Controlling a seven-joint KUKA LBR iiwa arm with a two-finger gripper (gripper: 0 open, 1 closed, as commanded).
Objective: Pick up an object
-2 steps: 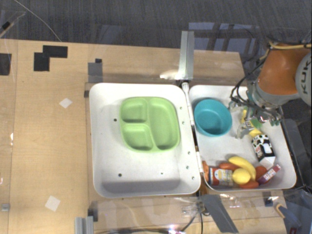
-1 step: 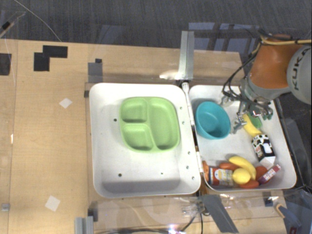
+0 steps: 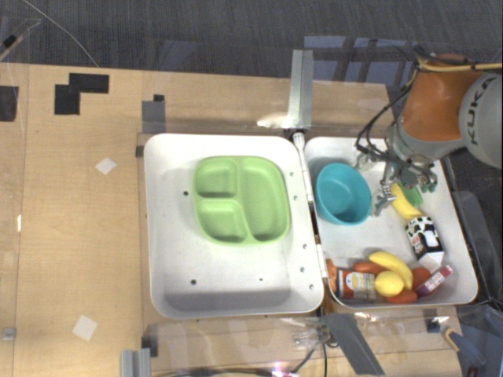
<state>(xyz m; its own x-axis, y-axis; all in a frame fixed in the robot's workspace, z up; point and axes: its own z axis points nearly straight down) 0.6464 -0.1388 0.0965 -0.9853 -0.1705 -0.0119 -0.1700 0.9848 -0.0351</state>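
My gripper (image 3: 402,190) hangs low in the right bin (image 3: 464,246), at its back right, just right of a blue bowl (image 3: 343,193). It is open, and its fingers (image 3: 383,200) stand on either side of a small yellow fruit-shaped toy (image 3: 405,203) that lies on the bin floor. Whether they touch the toy is unclear. A black-and-white carton (image 3: 424,236) lies just in front of the toy. Along the bin's front edge sit a banana (image 3: 391,262), a lemon (image 3: 389,283), a red-labelled bottle (image 3: 352,283) and a small purple packet (image 3: 436,280).
The left bin (image 3: 169,234) holds a green divided plate (image 3: 239,199). A metal post (image 3: 302,85) rises behind the wall between the bins. The arm's orange band (image 3: 432,104) overhangs the right bin's back right corner, with cables trailing beside it.
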